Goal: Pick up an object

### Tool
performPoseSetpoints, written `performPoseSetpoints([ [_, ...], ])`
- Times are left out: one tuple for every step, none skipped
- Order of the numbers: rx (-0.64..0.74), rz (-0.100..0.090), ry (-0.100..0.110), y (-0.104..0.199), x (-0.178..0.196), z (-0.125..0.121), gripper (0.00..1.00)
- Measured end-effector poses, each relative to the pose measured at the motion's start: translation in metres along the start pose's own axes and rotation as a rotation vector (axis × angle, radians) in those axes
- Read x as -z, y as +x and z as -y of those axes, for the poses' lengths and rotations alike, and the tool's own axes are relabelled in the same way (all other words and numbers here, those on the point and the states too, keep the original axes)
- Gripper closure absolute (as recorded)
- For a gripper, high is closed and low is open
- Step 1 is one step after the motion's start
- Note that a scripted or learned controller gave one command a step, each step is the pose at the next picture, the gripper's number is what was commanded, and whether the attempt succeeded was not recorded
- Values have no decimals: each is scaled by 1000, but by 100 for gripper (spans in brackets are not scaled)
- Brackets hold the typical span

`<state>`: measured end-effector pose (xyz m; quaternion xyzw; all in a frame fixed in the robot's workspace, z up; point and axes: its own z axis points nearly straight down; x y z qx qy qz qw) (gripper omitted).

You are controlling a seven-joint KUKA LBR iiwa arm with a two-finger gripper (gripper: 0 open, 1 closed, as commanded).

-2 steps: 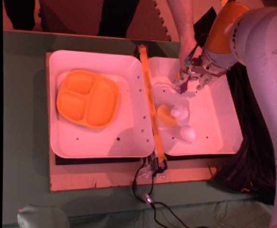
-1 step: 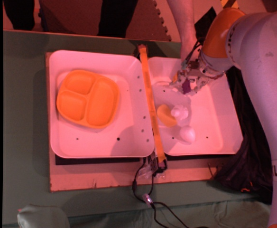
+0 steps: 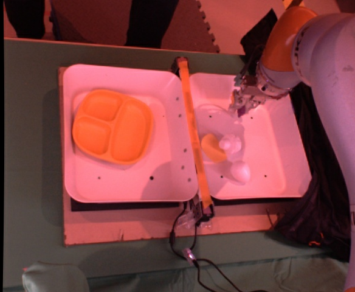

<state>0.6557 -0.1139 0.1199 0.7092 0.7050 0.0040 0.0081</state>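
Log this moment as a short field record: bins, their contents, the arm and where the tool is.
left bin: holds an orange divided plate with three compartments, lying flat
right bin: holds a small orange piece, a pale lumpy object touching it, and a white rounded object nearer the front edge
divider: orange bar between the two bins
arm: reaches in from the right
tool: over the far part of the right bin, apart from the three objects
tool grip: cannot tell
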Motion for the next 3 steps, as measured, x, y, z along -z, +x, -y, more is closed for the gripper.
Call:
performPoseSetpoints([
  [4,-3,6,1,47,-1,100],
  [4,-3,5,3,98,4,100],
  [4,-3,6,3,148,-7,100],
])
